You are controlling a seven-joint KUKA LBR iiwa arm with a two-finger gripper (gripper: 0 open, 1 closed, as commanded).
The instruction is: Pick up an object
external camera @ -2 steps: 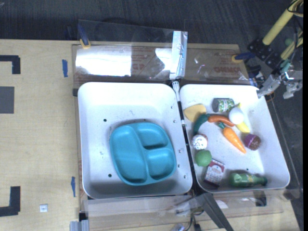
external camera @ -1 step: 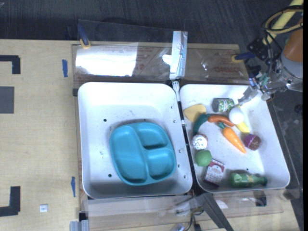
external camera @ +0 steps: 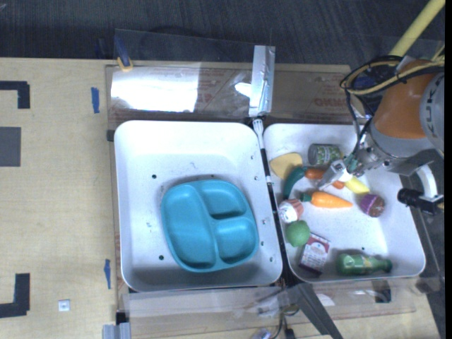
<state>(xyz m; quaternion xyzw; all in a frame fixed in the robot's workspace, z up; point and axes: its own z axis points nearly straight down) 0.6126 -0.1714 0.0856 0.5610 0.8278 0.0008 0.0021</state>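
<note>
The right bin [external camera: 406,235] holds several toy foods: a grey-green can [external camera: 323,152], a yellow piece [external camera: 284,164], a green pepper [external camera: 292,180], an orange carrot [external camera: 330,201], a yellow banana [external camera: 356,185] and a purple onion [external camera: 371,204]. A red-and-white piece [external camera: 289,211], a green ball [external camera: 298,233], a red packet [external camera: 316,253] and a green bottle [external camera: 363,263] lie nearer the front. My gripper [external camera: 337,170] hangs low in this bin, just above the carrot, between the can and the banana. Nothing visibly sits in it.
The left bin [external camera: 141,154] carries a blue divided plate [external camera: 210,223]. A clear plastic sheet [external camera: 183,83] lies behind the bins. The arm's orange band [external camera: 401,111] and cables [external camera: 367,76] hang over the right bin's far right corner.
</note>
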